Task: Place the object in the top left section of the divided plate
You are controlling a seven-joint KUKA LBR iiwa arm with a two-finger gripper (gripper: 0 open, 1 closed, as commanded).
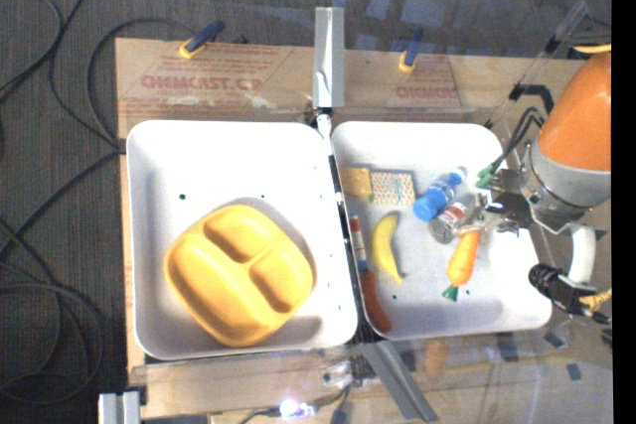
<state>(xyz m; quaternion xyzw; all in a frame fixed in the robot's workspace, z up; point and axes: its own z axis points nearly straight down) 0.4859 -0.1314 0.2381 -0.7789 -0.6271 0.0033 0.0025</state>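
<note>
A yellow divided plate (238, 273) lies in the left bin (159, 164), with nothing in its three sections. The gripper (489, 213) hangs over the right side of the right bin (417, 139), just above the top end of an orange carrot (462, 258) and beside a small silver can (449, 219). A blue bottle (437, 196) lies to the upper left of the can. A yellow banana (386, 248) lies further left. The arm's grey and orange body hides the bin's right rim.
A yellow sponge (356, 182) and a mesh-patterned square (391, 187) sit near the right bin's top left. A red-brown item (374, 305) lies along the divider between the bins. Cables run across the floor at the left.
</note>
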